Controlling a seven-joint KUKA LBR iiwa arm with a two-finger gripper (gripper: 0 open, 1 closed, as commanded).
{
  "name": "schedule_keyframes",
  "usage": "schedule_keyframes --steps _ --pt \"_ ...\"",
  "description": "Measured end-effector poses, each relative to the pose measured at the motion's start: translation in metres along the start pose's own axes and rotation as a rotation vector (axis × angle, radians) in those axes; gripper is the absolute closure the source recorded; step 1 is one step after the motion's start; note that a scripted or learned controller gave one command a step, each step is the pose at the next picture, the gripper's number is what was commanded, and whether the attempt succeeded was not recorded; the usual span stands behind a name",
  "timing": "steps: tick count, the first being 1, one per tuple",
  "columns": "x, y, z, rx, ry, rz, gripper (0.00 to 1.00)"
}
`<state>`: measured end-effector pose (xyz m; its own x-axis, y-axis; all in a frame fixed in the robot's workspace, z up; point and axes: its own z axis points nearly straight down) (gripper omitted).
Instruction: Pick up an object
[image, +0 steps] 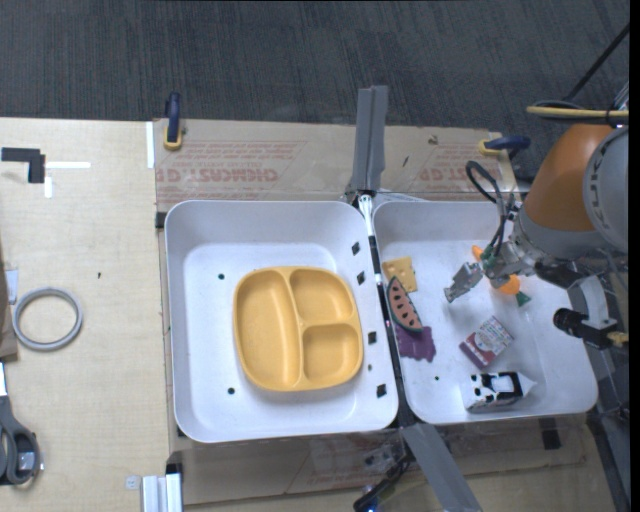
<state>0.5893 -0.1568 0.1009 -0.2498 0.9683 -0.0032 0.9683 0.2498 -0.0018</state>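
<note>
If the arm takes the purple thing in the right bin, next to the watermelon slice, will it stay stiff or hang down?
The purple thing looks like soft cloth or thin rubber: its outline is uneven and it lies flat, so it would probably hang limp. It seems light, so a push would likely slide or bunch it. It touches the watermelon slice, which may shift too.

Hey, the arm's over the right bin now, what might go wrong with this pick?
1. The hand hangs over bare floor of the right bin, apart from every toy, so closing there would probably catch nothing.
2. The watermelon slice, yellow piece and purple piece crowd the dividing wall, leaving little finger room.
3. The orange toy sits partly under the wrist and may get knocked.
</note>
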Motion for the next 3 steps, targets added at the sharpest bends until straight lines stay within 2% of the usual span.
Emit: schedule_keyframes --steps 1,2,3 --pt "-0.0292 0.0267 0.0079 -0.001 0.009 0.13 0.0" --pt "-0.0306 0.027 -0.0016 -0.003 0.002 0.127 1.0" --pt "-0.0298 0.0271 -0.0013 -0.002 0.003 0.126 0.0"
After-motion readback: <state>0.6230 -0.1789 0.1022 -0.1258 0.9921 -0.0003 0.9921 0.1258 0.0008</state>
